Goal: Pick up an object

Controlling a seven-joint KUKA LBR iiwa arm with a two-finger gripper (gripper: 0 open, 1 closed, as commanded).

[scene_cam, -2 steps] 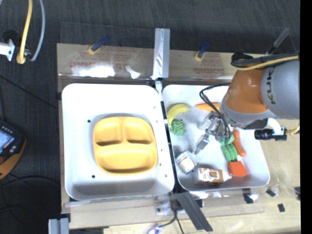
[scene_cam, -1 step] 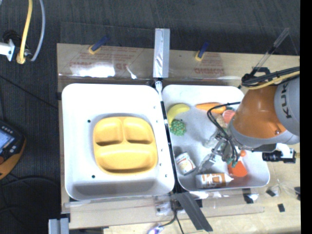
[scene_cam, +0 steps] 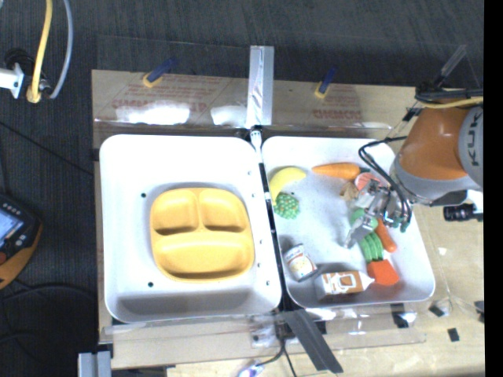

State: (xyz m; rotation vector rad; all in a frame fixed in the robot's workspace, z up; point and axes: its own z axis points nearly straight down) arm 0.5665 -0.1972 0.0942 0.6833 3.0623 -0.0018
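Left bin: one yellow tray. Right bin: two carrots, lemon, green ball, can, carton. Gripper state: can't tell.

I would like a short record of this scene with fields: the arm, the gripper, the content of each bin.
arm: grey with an orange band, reaching in from the right
gripper: low over the right bin, beside a green toy
left bin: holds a yellow divided tray
right bin: carrot, yellow fruit, green bumpy ball, small can, small carton, orange toy
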